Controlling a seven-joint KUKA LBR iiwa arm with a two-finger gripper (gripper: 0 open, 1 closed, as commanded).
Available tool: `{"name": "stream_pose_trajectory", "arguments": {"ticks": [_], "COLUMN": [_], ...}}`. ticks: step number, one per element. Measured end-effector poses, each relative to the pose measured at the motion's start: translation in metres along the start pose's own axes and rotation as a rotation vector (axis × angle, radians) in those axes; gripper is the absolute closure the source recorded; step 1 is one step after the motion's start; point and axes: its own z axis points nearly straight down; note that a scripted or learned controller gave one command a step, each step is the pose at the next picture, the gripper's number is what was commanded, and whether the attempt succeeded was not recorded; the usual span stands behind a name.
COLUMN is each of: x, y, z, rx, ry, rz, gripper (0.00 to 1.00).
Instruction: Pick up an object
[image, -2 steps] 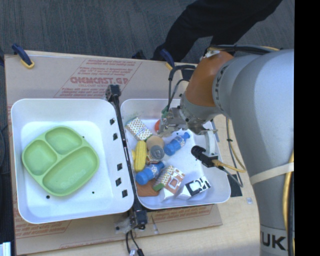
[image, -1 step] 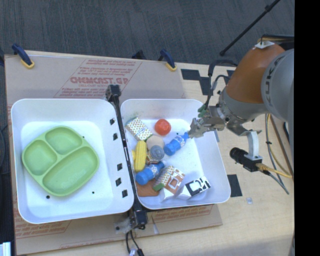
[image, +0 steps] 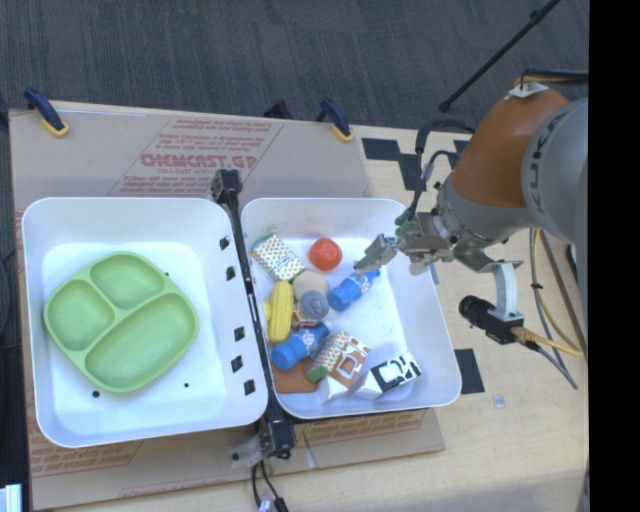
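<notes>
Seen from above at a slant, a bench (image: 520, 440) carries two shallow white bins side by side, set on a sheet of brown cardboard (image: 200, 160) with red printing.

On the left, the left bin (image: 50, 400) holds a light green divided plate (image: 122, 320) with three compartments, lying flat near the bin's middle.

On the right, the right bin (image: 425, 330) holds a cluster of small things. Near its far side lie a red ball (image: 325, 254) and, just to the left of it, a patterned packet (image: 278, 258). Below them lies a yellow corn cob (image: 282, 310), touching a grey round object (image: 312, 303). A blue bottle (image: 350, 290) lies tilted toward the bin's right half. Closer to the near edge lie a second blue object (image: 293, 350), a small printed carton (image: 345, 362) and a black-and-white box (image: 397, 373).

From the right, the grey arm with its orange band (image: 500, 150) reaches over the right bin's right rim. The gripper (image: 378, 254) sits low over the bin, just above the upper end of the blue bottle and to the right of the red ball. Whether its fingers are apart or together cannot be told at this angle, and nothing is clearly between them.

Blue clamps (image: 45, 110) pin the cardboard at its far edge.
</notes>
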Motion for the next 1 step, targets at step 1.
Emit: {"name": "stream_pose_trajectory", "arguments": {"ticks": [1], "x": [0.0], "y": [0.0], "z": [0.0], "rx": [0.0], "ry": [0.0], "rz": [0.0], "gripper": [0.0]}}
